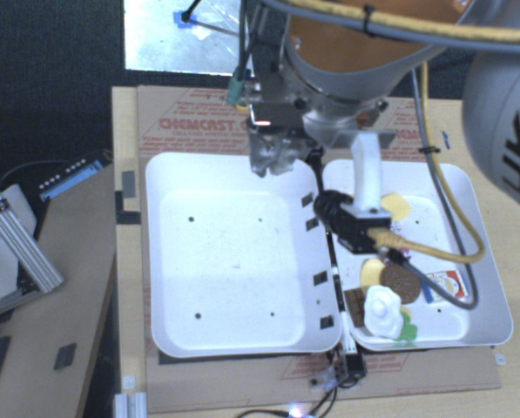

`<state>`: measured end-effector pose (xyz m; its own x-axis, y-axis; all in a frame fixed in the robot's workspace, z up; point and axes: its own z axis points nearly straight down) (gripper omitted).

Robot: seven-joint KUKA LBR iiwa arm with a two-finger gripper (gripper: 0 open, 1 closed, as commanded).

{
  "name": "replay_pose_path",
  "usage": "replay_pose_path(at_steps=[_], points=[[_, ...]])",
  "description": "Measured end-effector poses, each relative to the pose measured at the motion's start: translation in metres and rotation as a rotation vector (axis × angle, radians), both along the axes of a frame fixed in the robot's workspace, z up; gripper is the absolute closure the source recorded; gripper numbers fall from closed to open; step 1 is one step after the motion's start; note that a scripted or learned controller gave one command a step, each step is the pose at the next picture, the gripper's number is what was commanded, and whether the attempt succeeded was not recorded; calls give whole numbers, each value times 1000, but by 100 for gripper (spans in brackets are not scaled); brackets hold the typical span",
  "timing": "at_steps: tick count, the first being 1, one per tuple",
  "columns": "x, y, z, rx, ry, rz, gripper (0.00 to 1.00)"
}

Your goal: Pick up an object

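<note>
hand point(271, 157) metallic, grip unclear | left bin point(225, 259) smooth white | right bin point(434, 216): round brown disc point(401, 283)

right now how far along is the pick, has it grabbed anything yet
Done: nothing yet. The white piece, brown disc and yellow piece all lie in the right bin. In hand: the gripper hangs over the far edge of the left bin, with no object visibly held. Left: reach an object, grip it and lift it.
</note>
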<state>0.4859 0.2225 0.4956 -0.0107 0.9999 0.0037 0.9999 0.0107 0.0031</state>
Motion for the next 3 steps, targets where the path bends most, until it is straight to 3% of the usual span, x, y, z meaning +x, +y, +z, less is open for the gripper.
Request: replay_pose_path(at_steps=[1,2,3], points=[[1,12,42,0,-2,-5,100],[1,12,51,-1,0,-1,100],[1,12,50,-1,1,0,0]])
